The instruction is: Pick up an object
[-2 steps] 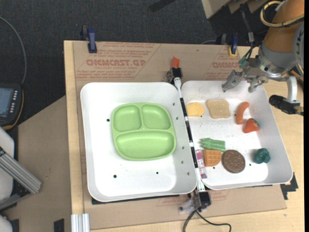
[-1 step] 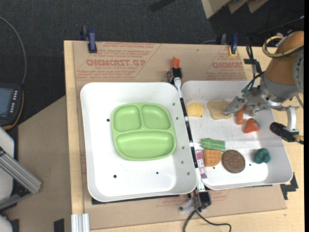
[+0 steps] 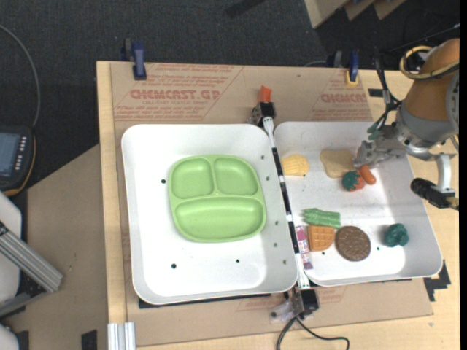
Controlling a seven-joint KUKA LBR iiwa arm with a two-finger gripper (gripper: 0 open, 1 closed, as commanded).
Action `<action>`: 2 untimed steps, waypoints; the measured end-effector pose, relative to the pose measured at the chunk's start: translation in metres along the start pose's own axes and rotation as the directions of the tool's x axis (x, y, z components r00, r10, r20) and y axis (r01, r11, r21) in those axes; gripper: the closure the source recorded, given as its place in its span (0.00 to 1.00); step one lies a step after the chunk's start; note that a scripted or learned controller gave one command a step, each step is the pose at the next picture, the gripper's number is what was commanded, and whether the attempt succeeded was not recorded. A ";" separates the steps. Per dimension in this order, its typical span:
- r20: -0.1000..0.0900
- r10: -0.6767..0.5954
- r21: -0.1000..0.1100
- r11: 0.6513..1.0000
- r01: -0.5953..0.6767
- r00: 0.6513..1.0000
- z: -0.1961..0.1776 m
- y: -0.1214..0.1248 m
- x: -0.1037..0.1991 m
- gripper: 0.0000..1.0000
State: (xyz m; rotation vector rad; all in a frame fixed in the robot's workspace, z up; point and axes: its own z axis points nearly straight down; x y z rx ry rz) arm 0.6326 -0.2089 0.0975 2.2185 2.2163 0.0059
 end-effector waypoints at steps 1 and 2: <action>-0.006 -0.005 0.013 1.000 0.005 1.000 0.003 -0.052 0.078 1.00; -0.004 -0.013 -0.009 1.000 0.013 1.000 -0.125 -0.034 0.174 1.00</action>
